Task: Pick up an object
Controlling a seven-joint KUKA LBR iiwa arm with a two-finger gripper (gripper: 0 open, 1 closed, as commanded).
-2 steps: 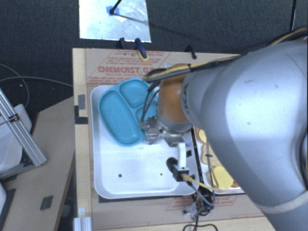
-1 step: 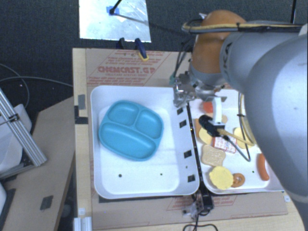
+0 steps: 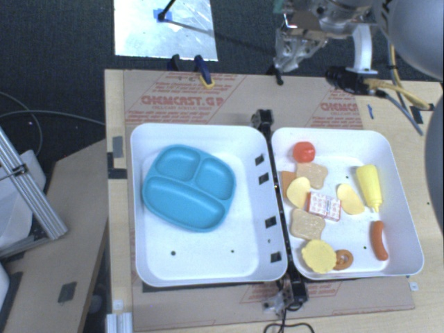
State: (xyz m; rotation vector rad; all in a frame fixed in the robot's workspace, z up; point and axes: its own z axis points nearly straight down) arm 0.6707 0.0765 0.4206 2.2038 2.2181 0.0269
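Observation:
My gripper point(image 3: 290, 55) hangs high over the bench's far edge, beyond the right bin point(image 3: 399, 186), with nothing seen in it. The right bin holds several toy foods. A red tomato point(image 3: 303, 151) lies at the back, with a bread slice point(image 3: 314, 175) just in front of it. A yellow chip point(image 3: 298, 191) and a red-and-white packet point(image 3: 324, 205) sit in the middle. Toward the right lie a yellow mustard bottle point(image 3: 369, 184) and a sausage point(image 3: 379, 240). Near the front are a yellow disc point(image 3: 318, 256) and a brown ring point(image 3: 342, 259).
The left bin point(image 3: 159, 266) holds a blue divided plate point(image 3: 187, 186). A black divider with clips point(image 3: 272, 186) runs between the bins. Cables point(image 3: 388, 89) trail at the back right. A shiny sheet point(image 3: 163, 19) lies on the floor behind the bench.

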